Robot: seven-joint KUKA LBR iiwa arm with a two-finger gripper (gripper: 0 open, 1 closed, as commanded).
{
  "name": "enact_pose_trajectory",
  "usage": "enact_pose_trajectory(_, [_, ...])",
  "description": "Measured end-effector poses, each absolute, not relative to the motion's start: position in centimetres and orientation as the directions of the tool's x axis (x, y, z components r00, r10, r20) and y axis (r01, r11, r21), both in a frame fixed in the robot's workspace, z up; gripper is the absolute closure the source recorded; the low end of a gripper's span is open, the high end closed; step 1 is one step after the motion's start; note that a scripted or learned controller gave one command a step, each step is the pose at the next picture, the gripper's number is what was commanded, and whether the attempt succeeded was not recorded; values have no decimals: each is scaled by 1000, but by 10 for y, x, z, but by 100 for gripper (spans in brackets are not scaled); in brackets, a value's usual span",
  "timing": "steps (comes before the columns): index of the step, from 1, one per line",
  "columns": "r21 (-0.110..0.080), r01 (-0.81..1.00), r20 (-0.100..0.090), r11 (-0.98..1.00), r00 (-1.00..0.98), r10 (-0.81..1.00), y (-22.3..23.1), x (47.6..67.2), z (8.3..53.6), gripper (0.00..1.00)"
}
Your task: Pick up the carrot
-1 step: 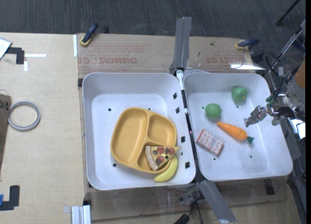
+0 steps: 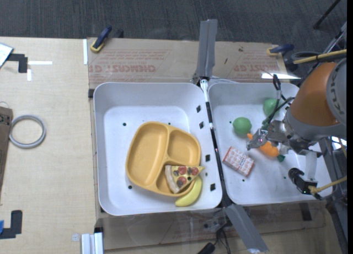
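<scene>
Low in the right white plastic bin (image 2: 242,195), the metal two-finger gripper (image 2: 263,140) meets the small orange carrot (image 2: 269,149); finger spread unreadable, so centre over it before closing.

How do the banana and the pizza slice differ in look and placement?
The banana is plain yellow and curved; the pizza slice is a wedge with red toppings. The banana lies outside the yellow tray against its rim; the pizza slice lies inside a compartment. Both are in the left bin.

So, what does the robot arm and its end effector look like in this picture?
The arm is grey with a wide orange band above the wrist. Thin black cables run along it. The end effector is small, metallic silver-grey with dark parts.
</scene>
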State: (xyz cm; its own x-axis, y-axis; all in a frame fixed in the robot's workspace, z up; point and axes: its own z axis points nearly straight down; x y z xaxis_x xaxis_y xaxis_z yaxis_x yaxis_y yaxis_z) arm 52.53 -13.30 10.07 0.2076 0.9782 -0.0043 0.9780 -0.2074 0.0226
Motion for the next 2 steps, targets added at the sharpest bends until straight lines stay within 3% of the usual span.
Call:
enact_pose_trajectory(1, [24, 977, -9, -213, 214, 977, -136, 525, 111, 100])
enact_pose_trajectory(2, [-1, 972, -1, 236, -236, 972, -143, 576, 240, 100])
